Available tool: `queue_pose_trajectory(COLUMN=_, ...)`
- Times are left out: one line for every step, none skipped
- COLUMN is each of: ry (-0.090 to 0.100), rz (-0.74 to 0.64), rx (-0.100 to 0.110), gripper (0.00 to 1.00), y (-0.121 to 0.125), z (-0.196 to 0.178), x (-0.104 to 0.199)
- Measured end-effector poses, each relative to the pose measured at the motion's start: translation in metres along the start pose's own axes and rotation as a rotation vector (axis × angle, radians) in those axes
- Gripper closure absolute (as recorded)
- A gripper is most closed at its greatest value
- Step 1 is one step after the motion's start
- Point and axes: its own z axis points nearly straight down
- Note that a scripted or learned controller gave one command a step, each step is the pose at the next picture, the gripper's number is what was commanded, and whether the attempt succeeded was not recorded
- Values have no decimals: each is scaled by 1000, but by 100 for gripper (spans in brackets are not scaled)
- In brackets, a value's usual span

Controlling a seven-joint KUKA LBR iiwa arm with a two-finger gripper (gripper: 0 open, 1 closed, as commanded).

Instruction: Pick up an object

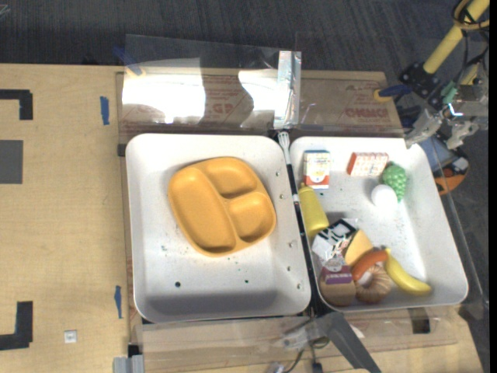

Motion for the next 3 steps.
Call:
queue_pose_trajectory(ry=0, rz=67, rx=1, gripper=0, y=-23, z=-6, x=-26)
queue_pose_trajectory(ry=12, rz=108, rx=13, gripper=0, y=-45, z=186, x=-8)
queue_pose_trajectory(ry=0, rz=247, rx=-5, gripper=0, y=-2, z=199, x=41)
